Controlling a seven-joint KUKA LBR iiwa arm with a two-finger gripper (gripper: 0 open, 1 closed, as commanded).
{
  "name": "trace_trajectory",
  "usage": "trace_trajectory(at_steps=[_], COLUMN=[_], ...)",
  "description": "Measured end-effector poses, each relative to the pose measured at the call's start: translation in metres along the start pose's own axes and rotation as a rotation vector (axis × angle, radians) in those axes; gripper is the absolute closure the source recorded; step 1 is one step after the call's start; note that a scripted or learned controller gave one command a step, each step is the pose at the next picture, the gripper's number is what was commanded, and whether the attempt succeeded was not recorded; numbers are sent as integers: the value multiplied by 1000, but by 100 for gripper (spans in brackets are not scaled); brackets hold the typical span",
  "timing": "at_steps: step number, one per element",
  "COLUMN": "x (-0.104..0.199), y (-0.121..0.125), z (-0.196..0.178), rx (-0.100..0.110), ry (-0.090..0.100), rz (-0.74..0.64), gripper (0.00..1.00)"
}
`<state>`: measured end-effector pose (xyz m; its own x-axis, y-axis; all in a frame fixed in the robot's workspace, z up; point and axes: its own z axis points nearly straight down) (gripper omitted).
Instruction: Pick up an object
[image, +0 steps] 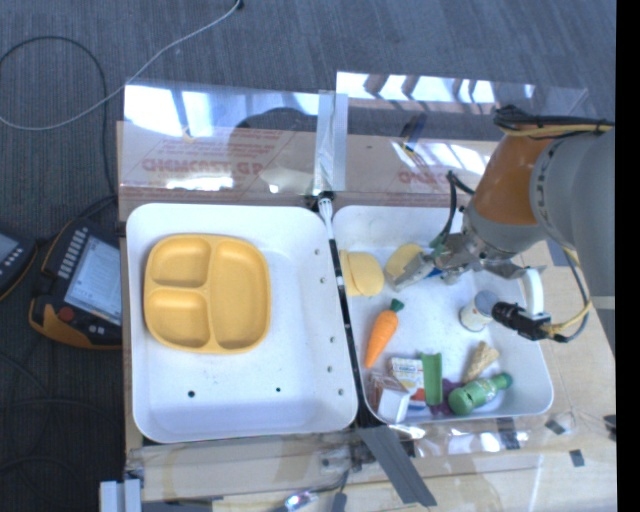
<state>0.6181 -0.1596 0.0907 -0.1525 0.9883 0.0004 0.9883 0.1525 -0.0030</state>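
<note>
In the right bin (540, 395), the gripper (432, 262) sits low against a pale yellow wedge (403, 260), likely lined up to grasp it; whether the jaws are apart or together I cannot tell; a yellow round (363, 273) lies just beyond the wedge; a carrot (381, 336) lies near, below the jaws; the yellow plate (208, 293) rests well apart, in the left bin (200, 410).

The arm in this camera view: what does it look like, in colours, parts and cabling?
The arm is a thick, rounded grey body with an orange band above the wrist. Below the band sits a darker grey wrist block carrying the pincer, small and metallic grey. A thin black cable runs along the wrist, and a white-and-black fitting juts out beside it, with a yellowish cable looping from it. I can read no markings.
</note>
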Motion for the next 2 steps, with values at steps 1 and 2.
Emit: trace_trajectory(at_steps=[1, 2], x=[1, 33], y=[0, 56], z=[-6, -127], rx=[3, 3], ry=[5, -2], rz=[0, 132], gripper=[100, 100])
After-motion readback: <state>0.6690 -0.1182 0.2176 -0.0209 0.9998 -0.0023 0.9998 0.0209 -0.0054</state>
